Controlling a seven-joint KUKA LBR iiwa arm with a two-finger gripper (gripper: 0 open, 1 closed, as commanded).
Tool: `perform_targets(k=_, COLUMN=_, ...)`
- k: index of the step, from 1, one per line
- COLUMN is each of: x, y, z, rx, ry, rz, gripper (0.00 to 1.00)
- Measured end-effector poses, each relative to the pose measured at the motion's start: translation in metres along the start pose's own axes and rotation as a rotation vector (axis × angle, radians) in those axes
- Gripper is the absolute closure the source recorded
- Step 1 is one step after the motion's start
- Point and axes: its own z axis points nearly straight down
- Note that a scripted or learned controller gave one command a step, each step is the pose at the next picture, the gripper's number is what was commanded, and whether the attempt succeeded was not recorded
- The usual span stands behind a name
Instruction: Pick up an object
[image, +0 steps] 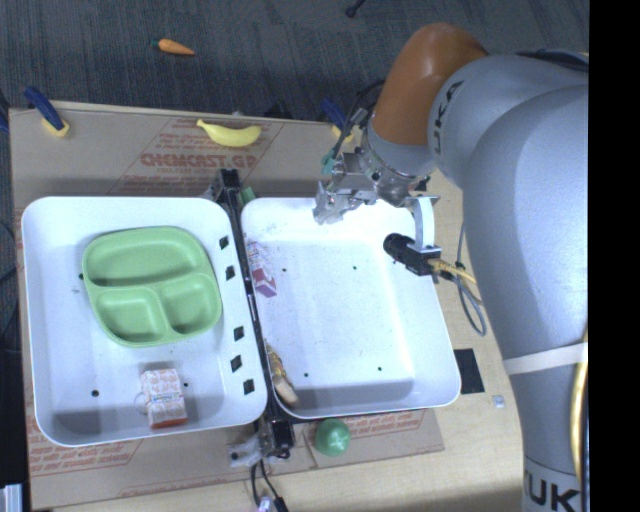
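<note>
The end effector (333, 203) hangs over the far rim of the right bin (400, 340); whether it is open or closed cannot be told, and nothing shows in its grasp. A small red-and-white packet (261, 270) lies against that bin's left wall. The left bin (45, 300) holds a green divided tray (150, 283) and a small orange-and-white carton (163, 396). On the surface (480, 420) lie a yellow banana (229, 131) and a green ball (332, 436).
</note>
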Motion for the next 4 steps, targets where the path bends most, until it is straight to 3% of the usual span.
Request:
perform_targets(k=1, x=-0.001, y=-0.001, z=0.002, rx=0.004, ry=-0.001, rz=0.001, gripper=0.0)
perform_targets(k=2, x=-0.028, y=-0.003, z=0.109, rx=0.009, ry=-0.002, rz=0.002, gripper=0.0)
perform_targets(k=3, x=-0.027, y=-0.001, z=0.097, rx=0.005, ry=-0.003, rz=-0.001, gripper=1.0)
perform_targets(k=4, x=0.043, y=-0.005, z=0.006, rx=0.001, ry=0.0, rz=0.0, gripper=1.0)
